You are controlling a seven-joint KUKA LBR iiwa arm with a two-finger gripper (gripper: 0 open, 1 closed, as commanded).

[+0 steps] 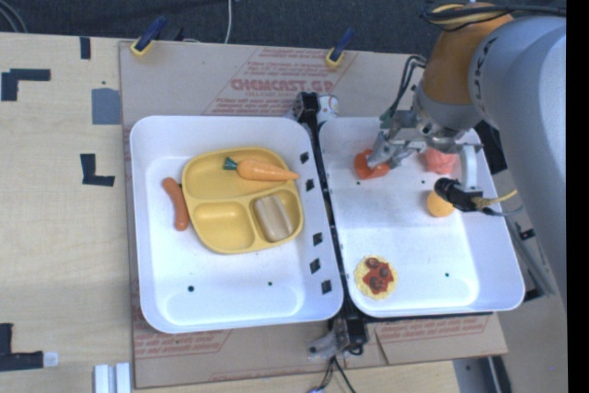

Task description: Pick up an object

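- Grasping looks like the step in hand: the gripper [382, 156] is low in the right bin [405, 225], its tips at a red-orange object [370, 167] that lies on the bin floor.
- Fingers [391, 149]: whether they are spread or pinching cannot be told from this slant; the red-orange object sits at their tips, partly covered, and nothing shows it lifted clear of the floor.
- Next move, as a judgement: the tips need to close firmly on the red-orange object and rise straight up, since a shallow hold on a small rounded piece could slip.
- Right bin, other contents: a pink piece [440, 160] just behind the fingers toward the arm, a yellow-orange round object [441, 202] near them on the arm's side, and a small pizza-like disc [375, 276] well apart toward the bin's near wall.
- Left bin [156, 281], well apart from the fingers across the divider: a yellow compartment plate [207, 181] bearing a carrot [261, 169] in its top section and a tan bread-like piece [272, 216] in its lower right section; a sausage [176, 202] lies on the bin floor just beside the plate's far edge.
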